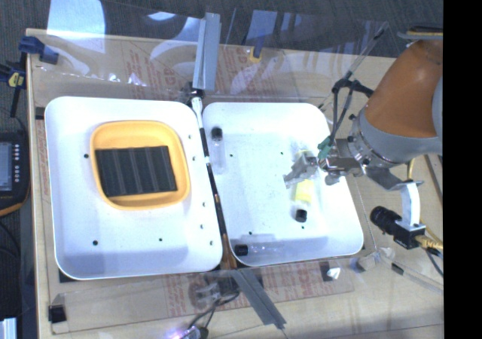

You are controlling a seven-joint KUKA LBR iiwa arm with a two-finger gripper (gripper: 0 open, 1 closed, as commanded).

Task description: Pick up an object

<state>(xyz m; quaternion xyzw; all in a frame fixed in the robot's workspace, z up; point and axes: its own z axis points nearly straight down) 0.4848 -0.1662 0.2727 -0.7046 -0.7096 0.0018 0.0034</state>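
Note:
In the right bin (256, 202) a small pale yellow object (303, 193) lies near the right side, with a small black object (300, 215) just below it. My gripper (301, 167) hangs directly above the yellow object, its grey fingers pointing left and down into the bin. The fingers look spread, with nothing visible between them. A clear tube with a dark cap (217, 146) lies along the bin's left wall. Another clear object (260, 244) rests at the front edge.
The left bin (75, 224) holds a yellow tray with a black ribbed insert (138, 169). The arm's orange band and grey wrist (403, 100) loom over the right bin's right rim. Cables and a black fitting (393, 224) lie right of the bin.

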